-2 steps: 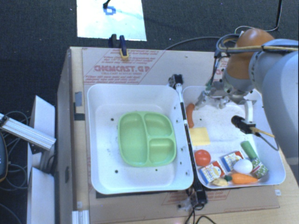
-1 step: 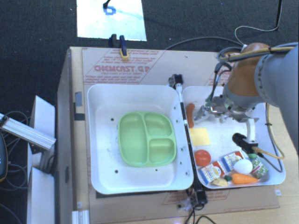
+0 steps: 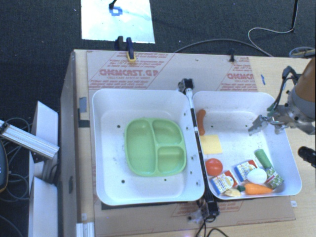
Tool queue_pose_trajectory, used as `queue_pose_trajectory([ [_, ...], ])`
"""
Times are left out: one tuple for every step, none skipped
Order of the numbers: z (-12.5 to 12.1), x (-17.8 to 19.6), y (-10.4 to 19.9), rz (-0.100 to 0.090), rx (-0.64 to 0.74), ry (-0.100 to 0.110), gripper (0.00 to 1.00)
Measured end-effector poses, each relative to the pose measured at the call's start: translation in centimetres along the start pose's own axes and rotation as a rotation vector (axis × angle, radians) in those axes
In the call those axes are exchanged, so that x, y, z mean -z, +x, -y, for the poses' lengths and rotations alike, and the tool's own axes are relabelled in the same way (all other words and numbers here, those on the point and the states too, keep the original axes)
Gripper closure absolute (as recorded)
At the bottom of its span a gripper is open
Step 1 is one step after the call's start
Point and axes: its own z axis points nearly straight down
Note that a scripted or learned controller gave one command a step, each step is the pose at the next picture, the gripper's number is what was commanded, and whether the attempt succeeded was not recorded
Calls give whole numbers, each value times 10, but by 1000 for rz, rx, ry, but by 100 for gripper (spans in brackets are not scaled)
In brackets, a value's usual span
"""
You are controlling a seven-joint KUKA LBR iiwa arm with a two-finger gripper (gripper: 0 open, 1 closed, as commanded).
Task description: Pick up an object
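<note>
My gripper [image 3: 262, 123] hangs over the three o'clock edge of the right-hand shallow white plastic bin [image 3: 232, 105], reaching in from the right, and I cannot tell from this view how it is set. Nothing shows within it.

The things I could pick up all lie in that right bin. A slim orange-red sausage-shaped piece [image 3: 201, 121] lies along the bin's nine o'clock wall, beside the divider between the two bins. Just toward six o'clock from it sits a flat pale yellow square slice [image 3: 212, 144], and further toward six o'clock a round red tomato-like ball [image 3: 214, 167]. The rest crowd the bin's five o'clock corner: a small red and white printed packet [image 3: 223, 182], a second red, white and blue printed packet [image 3: 244, 170] near it, a white egg-shaped piece [image 3: 256, 176], an orange carrot-shaped piece [image 3: 256, 188] lying against the bin's six o'clock wall, and a green cylindrical piece [image 3: 263, 159] just toward twelve o'clock from the egg. These are well apart from my gripper.

The left-hand shallow white plastic bin [image 3: 106, 137] holds a light green plastic tray with three compartments [image 3: 155, 146], lying flat near its middle. Both bins rest on a table [image 3: 148, 68] topped with a brown sheet printed in red.
</note>
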Motion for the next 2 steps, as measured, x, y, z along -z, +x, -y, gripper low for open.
queue_pose_trajectory([
  [-22,-107,45,-2,3,2,0],
  [-22,-96,44,-2,3,0,100],
])
